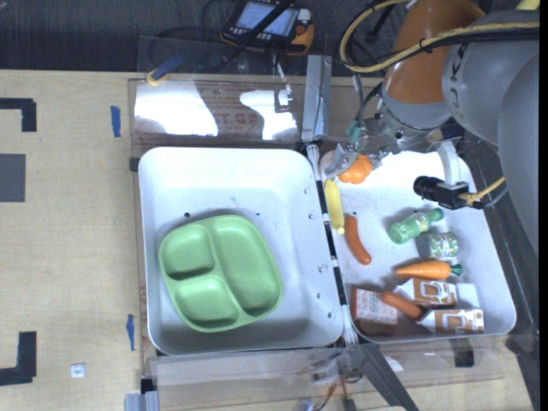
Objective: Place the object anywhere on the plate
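A green divided plate (221, 271) lies in the left white bin (171, 178), with nothing on it. My gripper (353, 163) hangs over the far left corner of the right bin (501, 302), close to the wall between the bins. It is shut on a small round orange object (357, 172), which pokes out just below the fingers. The plate is to the left of the gripper and nearer the camera.
The right bin holds a yellow banana-like piece (332, 205) along the divider, a red-orange sausage (357, 240), a green bottle (415, 225), a small green can (443, 245), a carrot (424, 270) and juice cartons (445, 306) at the near end.
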Controlling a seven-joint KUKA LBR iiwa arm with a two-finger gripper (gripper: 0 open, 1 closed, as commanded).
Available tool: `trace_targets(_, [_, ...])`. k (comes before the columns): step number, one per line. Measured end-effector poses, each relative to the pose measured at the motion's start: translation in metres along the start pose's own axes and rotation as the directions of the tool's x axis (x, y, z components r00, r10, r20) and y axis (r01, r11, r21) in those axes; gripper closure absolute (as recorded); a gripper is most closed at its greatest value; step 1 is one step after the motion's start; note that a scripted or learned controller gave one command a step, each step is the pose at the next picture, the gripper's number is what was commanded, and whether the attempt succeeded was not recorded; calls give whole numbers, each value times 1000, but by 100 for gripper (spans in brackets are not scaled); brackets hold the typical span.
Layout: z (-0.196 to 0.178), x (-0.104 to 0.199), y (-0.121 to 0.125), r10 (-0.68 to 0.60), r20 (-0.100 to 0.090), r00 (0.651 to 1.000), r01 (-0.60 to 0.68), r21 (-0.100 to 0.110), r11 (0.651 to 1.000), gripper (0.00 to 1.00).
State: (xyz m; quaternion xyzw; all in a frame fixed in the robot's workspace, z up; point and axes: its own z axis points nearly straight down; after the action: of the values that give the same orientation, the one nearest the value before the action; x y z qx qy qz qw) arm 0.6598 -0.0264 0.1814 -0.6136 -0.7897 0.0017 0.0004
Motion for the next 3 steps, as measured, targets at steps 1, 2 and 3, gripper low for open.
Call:
trace_targets(1, [0,58,-48,-174,-4,985,174,5,985,100])
trace_targets(2, [-14,120,-78,-253,-4,967,253,5,967,100])
trace_targets(3, [64,190,-76,-348,-7,938,348,-8,938,100])
